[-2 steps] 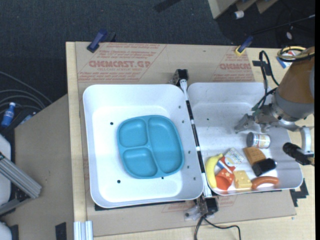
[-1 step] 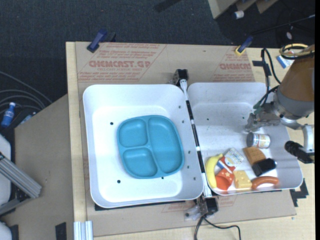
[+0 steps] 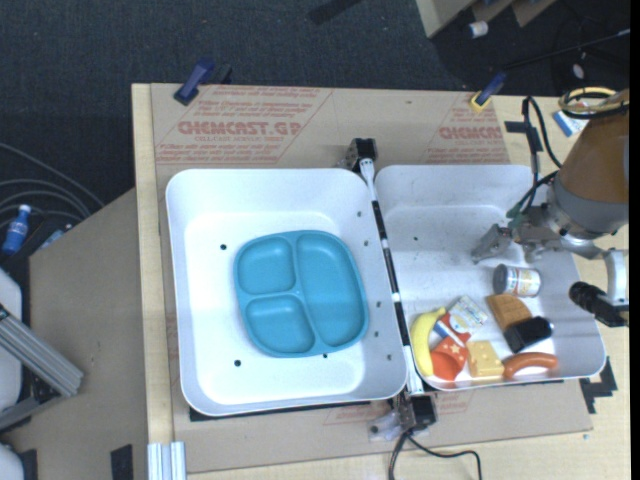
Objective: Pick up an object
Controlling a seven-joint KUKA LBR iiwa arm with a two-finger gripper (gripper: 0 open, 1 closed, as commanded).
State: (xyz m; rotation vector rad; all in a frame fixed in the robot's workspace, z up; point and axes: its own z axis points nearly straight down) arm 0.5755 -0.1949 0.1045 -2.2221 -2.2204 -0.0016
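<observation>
Arm [image 3: 598, 173] cut off at right edge.

We see a blue divided plate [image 3: 300, 293] in a white bin [image 3: 200, 228], a yellow banana [image 3: 424, 338] at four o'clock.

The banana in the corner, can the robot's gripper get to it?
Probably yes. The banana lies bare on top at the left edge of the pile in the right bin, and the gripper hangs above that bin. The bin wall beside it may crowd the fingers.
</observation>
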